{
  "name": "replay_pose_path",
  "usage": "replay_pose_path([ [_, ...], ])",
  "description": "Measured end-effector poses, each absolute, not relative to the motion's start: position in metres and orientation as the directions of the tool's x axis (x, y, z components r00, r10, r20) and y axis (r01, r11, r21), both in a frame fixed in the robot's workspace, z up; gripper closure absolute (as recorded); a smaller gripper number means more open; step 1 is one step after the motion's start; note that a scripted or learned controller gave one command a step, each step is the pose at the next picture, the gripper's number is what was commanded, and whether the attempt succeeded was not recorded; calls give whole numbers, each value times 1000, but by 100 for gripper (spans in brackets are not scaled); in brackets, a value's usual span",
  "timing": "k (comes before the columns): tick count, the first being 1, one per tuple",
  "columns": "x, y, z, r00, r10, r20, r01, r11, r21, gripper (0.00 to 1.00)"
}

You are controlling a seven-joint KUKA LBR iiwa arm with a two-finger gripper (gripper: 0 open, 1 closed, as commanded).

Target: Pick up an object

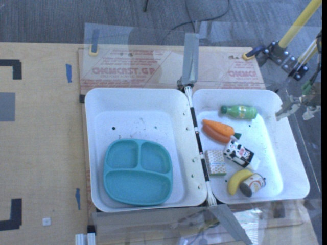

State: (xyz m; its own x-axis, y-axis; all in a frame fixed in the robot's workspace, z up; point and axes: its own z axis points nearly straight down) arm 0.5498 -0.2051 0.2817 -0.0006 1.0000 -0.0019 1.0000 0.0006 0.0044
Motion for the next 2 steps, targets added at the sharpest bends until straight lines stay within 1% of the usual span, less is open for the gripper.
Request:
replay_pose_path([
  [1,550,-207,292,1,1000,-4,1000,-1,8,100],
  [2,550,-207,292,1,1000,-4,1000,-1,8,0],
])
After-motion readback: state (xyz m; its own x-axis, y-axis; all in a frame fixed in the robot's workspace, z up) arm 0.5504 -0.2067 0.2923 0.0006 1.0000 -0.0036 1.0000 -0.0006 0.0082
